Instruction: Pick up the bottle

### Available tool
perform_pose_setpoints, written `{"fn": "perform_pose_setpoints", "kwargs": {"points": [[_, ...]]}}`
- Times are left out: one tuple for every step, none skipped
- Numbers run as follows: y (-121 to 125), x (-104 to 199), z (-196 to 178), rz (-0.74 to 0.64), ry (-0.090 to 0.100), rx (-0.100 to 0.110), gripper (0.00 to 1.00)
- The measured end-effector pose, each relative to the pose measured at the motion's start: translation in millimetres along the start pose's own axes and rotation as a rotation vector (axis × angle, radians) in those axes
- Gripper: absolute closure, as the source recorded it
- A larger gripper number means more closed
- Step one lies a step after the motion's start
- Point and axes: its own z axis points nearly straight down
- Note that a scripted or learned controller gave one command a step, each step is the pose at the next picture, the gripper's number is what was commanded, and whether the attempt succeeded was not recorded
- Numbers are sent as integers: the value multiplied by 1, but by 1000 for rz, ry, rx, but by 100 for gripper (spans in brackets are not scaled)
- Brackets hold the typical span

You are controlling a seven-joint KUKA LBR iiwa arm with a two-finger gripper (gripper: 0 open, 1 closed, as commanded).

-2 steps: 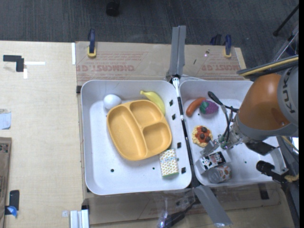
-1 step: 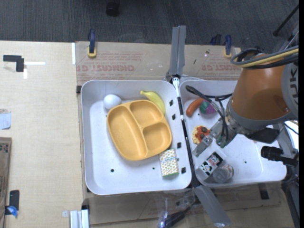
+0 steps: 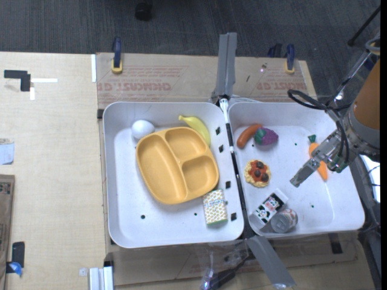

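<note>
The bottle (image 3: pixel 273 212) is small, white with black cow-like patches and a clear grey end. It lies on its side in the front left corner of the right bin (image 3: pixel 344 219). My gripper (image 3: pixel 300 177) hangs over the right half of that bin, pointing down and to the left. It is up and to the right of the bottle, clearly apart from it. An orange carrot (image 3: pixel 323 171) lies just behind the gripper and is partly covered by it.
The right bin also holds a toy pizza (image 3: pixel 257 173), a red sausage (image 3: pixel 248 135) and a purple grape bunch (image 3: pixel 266 137). In the left bin sit a yellow divided plate (image 3: pixel 175 165), a white egg (image 3: pixel 143 128), a banana (image 3: pixel 196 125) and a small carton (image 3: pixel 214 208).
</note>
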Motion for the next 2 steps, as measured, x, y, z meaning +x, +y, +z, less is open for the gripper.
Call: {"fn": "perform_pose_setpoints", "kwargs": {"points": [[-59,-64,105,290,3,2,0],[-59,-65,97,291,2,1,100]]}}
